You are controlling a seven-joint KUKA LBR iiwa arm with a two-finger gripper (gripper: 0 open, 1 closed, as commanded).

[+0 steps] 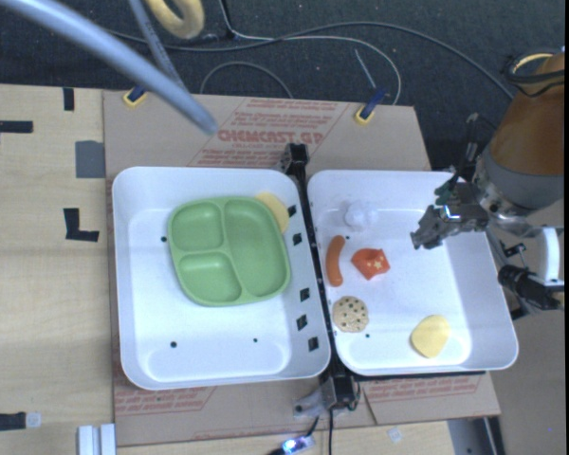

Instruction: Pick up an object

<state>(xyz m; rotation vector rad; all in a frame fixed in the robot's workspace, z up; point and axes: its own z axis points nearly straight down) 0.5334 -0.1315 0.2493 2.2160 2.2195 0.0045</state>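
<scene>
— Starting left, what lies where?
— Tray [229,251] in the left bin [137,282]; sausage [335,260], cookie [350,314], red piece [370,263], lemon [431,336] in the right bin [479,297].
— And the gripper [434,227]?
— Right of the red piece, apart; its state cannot be told.

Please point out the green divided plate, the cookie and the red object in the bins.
green divided plate [229,251]: camera view, its middle divider.
cookie [350,314]: camera view, its top face.
red object [370,262]: camera view, its centre.
</scene>
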